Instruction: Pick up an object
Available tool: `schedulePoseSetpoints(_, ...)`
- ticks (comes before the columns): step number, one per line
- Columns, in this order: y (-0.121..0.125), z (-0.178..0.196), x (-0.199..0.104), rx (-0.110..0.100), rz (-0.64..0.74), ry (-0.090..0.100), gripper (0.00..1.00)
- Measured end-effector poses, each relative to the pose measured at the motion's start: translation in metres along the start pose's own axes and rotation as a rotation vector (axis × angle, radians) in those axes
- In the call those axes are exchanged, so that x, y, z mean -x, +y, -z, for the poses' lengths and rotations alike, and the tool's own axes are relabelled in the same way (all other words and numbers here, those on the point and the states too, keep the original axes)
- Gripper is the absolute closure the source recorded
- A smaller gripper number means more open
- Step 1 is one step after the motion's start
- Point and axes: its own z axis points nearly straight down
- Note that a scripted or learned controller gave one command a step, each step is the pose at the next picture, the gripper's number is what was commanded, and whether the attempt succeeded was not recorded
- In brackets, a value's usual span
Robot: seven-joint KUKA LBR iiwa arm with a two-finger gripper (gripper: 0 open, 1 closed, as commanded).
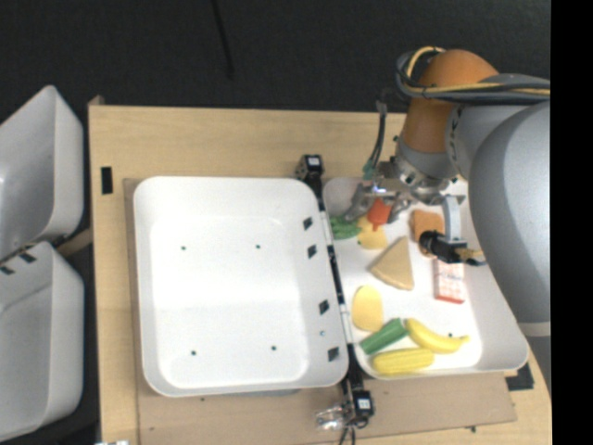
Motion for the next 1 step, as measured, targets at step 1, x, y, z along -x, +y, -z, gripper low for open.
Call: schedulePoseSetpoints(1, -0.0228, 0.0684, -0.0562, -0.002, 0.005, 0.012, 1.0)
